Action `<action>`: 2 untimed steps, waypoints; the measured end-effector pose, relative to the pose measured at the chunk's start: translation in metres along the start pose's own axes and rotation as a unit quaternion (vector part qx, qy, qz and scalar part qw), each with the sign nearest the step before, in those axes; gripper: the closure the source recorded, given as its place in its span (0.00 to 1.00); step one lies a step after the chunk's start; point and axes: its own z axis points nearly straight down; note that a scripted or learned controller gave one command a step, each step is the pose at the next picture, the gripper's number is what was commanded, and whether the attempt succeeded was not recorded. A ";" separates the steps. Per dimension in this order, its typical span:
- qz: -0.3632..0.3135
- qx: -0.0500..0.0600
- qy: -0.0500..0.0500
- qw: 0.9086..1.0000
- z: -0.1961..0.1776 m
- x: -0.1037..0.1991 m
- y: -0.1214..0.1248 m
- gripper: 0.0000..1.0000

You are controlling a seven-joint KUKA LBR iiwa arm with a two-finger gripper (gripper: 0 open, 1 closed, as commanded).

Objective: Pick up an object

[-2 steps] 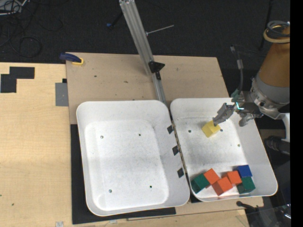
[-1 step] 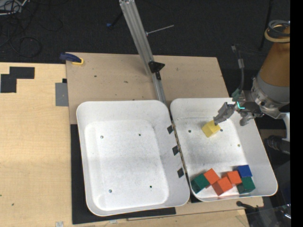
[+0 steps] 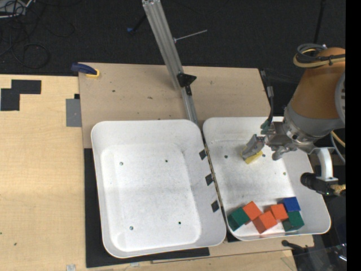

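Note:
My gripper (image 3: 255,149) hangs over the upper middle of the right bin (image 3: 242,127), reaching in from the right below the orange-banded arm. A small yellow object (image 3: 254,158) sits right at the gripper's lower tip; I cannot tell whether it is gripped or lying on the bin floor. In the bin's front right corner is a cluster of blocks: two green ones (image 3: 238,217) (image 3: 293,222), three orange ones (image 3: 252,210) (image 3: 264,222) (image 3: 278,212), and a blue one (image 3: 291,204).
The left bin (image 3: 146,185) lies beside the right one, with black clips (image 3: 208,179) along the shared wall. A slanted aluminium bar (image 3: 166,44) rises behind the bins. The wooden bench (image 3: 39,168) extends to the left.

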 end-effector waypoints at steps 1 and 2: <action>0.002 0.000 0.000 1.000 0.046 0.007 -0.003 0.00; 0.002 0.001 0.000 1.000 0.109 0.013 0.000 0.00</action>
